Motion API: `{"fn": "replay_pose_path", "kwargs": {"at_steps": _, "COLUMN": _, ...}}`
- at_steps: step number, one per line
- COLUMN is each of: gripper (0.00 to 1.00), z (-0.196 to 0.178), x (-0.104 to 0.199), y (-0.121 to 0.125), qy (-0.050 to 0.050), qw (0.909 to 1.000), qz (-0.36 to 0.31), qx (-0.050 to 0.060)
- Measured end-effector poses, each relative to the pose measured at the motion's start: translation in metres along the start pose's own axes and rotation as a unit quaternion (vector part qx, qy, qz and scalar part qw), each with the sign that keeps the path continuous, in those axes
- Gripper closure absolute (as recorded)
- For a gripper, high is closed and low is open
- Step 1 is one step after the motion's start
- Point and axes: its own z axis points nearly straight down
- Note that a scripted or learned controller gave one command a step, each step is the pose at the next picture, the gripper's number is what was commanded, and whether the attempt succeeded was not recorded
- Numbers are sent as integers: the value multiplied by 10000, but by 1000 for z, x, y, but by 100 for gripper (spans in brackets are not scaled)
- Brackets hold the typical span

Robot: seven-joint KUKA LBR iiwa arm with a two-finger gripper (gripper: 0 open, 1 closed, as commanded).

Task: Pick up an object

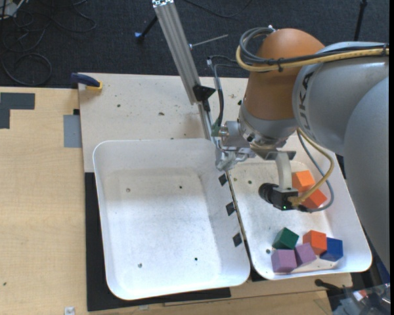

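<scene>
i see the arm (348, 110) over the right bin (256, 222), gripper (224, 157) at that bin's left rim; open or closed, i can't tell. an orange block (304, 179) lies mid-bin, smaller cubes (305, 253) at its near end.

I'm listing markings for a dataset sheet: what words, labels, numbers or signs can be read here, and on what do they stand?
"UK": what seems to show of large dark lettering on the arm's grey casing; the rest curves out of sight.
Checkered black-and-white patch atop the slanted metal rail: a pattern, no text.
Coloured blocks and white bins: no writing visible.
</scene>
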Motion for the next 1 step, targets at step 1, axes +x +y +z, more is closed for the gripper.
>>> {"fn": "replay_pose_path", "kwargs": {"at_steps": 1, "gripper": 100, "z": -1, "x": 42, "y": 25, "qy": 1, "qw": 10000, "qz": -1, "qx": -2}}
